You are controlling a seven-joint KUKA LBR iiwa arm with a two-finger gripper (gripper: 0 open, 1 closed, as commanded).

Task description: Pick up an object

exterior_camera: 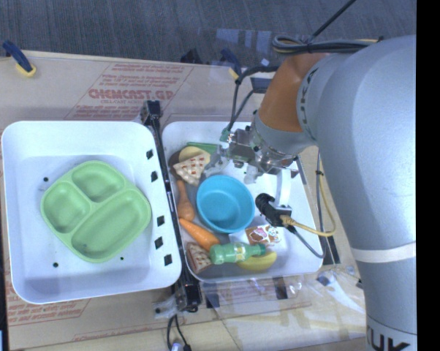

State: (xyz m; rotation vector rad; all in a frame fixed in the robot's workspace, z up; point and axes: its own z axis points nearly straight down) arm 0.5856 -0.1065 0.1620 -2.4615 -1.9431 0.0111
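The right bin [308,265] holds a blue bowl [224,203], a sandwich wedge [191,164], an orange carrot [199,233], a green bottle [233,253], a yellow banana [259,262], a small printed packet [263,234] and a waffle-like piece [199,257]. My gripper [242,156] hangs over the bin's far side, just above the blue bowl and right of the sandwich wedge. The wrist body hides its fingertips, and nothing shows held in them.
The left bin [15,196] holds a green divided plate [96,209]. A black divider [160,181] runs between the bins. My grey arm covers the right side of the view. A yellow cable [311,230] loops over the right bin's right rim. Cardboard lies under both bins.
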